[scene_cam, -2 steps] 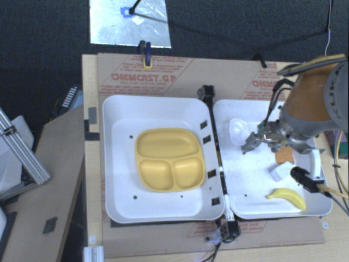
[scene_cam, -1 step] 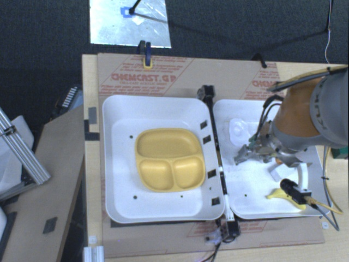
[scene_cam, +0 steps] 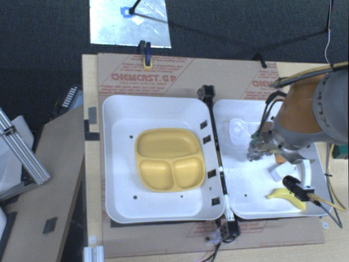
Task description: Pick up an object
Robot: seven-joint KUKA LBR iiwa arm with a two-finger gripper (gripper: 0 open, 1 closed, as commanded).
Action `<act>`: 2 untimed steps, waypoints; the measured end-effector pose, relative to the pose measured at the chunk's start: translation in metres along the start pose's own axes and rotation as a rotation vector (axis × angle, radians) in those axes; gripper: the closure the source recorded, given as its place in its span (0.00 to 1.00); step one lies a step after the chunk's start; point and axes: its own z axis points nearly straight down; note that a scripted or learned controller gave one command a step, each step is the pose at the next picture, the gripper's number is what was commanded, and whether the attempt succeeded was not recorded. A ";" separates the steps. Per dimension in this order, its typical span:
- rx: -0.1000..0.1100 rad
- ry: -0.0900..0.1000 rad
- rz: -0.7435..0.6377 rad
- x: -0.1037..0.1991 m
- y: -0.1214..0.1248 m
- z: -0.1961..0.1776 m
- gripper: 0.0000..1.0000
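Two shallow white bins sit side by side, and every loose thing lies in the right bin (scene_cam: 245,203). The gripper (scene_cam: 255,152) is low in that bin, towards its left half. The wrist above covers its tips, so I cannot tell whether the claw is apart or together, nor whether anything sits in it. The grey arm (scene_cam: 311,113) with its orange band reaches in from the right, hides much of the bin's right side and is cut off at the picture's edge.

Just to the far left of the gripper lies a clear thing (scene_cam: 238,130). It is pale and glassy against the white floor, with an outline too faint to name. It looks roundish, and no long axis can be made out. I cannot tell whether the gripper touches it.

Near the right bin's near right corner lies a yellow curved thing (scene_cam: 279,195), shaped like a banana. Its long axis runs left to right, with the right end drawn slightly nearer and partly covered by the robot. A small white scrap (scene_cam: 275,173) lies between it and the gripper, partly under the wrist.

The left bin (scene_cam: 117,201) holds a yellow tray (scene_cam: 166,158) with three compartments, flat and well apart from the gripper.
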 end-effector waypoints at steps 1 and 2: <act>-0.005 0.000 -0.002 0.002 -0.002 -0.063 1.00; -0.003 0.000 -0.003 0.001 0.000 -0.098 1.00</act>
